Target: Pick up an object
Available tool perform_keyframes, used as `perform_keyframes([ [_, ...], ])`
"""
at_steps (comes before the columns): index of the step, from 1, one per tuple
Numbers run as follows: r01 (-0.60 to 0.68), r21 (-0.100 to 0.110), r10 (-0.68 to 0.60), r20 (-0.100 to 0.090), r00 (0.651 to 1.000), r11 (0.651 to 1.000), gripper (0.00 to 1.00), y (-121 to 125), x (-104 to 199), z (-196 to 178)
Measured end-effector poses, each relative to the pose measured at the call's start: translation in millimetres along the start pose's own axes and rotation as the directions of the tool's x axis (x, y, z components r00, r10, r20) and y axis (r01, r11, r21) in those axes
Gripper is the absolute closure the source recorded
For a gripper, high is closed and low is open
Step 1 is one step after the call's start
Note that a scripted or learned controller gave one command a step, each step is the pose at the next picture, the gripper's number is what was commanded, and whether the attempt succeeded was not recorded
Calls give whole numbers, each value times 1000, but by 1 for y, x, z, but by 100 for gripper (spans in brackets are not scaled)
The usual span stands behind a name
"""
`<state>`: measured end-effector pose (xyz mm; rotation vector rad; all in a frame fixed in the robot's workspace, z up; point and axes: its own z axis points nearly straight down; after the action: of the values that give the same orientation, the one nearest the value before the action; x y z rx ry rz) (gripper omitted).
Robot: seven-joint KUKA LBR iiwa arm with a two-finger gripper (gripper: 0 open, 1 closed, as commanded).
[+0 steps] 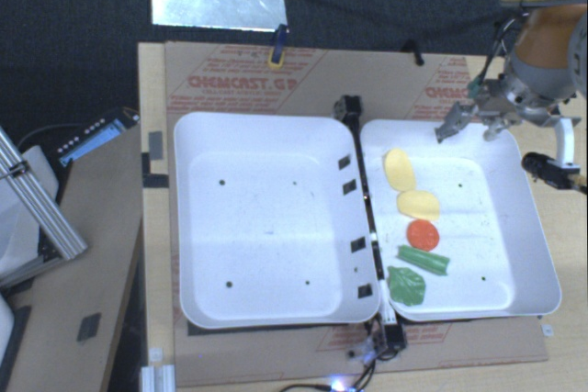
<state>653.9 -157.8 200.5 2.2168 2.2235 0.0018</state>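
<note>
While the hand hung above the far rim of the right bin, its two fingers stood spread wide with nothing between them. The objects it might pick lay in a row along that bin's left side, close to the divider: a pale yellow piece farthest back, a second yellow piece just in front of it, an orange-red round piece next, then a green long piece and a green leafy piece nearest the camera. The left bin sat beside it on the tabletop.

Crowding looked like the main risk. Each piece touched or nearly touched its neighbour, so fingers coming down on one could have landed on the next, pushed it aside, or closed on two at once and lost both. The row also ran close to the bin's left wall, which left little room for a finger on that side; a finger might have struck the wall or the black hinges there. The pieces looked smooth and rounded, so I judged an off-centre closing would likely have squeezed one out sideways. The hand was well apart from the row, and any aiming error would have mattered.
</note>
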Motion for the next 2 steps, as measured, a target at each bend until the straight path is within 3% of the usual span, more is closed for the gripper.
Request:
perform_keyframes([
  [1,6,11,-6,-5,1000,1000,0,-24,62,107],
  [2,3,-2,-3,0,1000,1000,100,-20,57,89],
])
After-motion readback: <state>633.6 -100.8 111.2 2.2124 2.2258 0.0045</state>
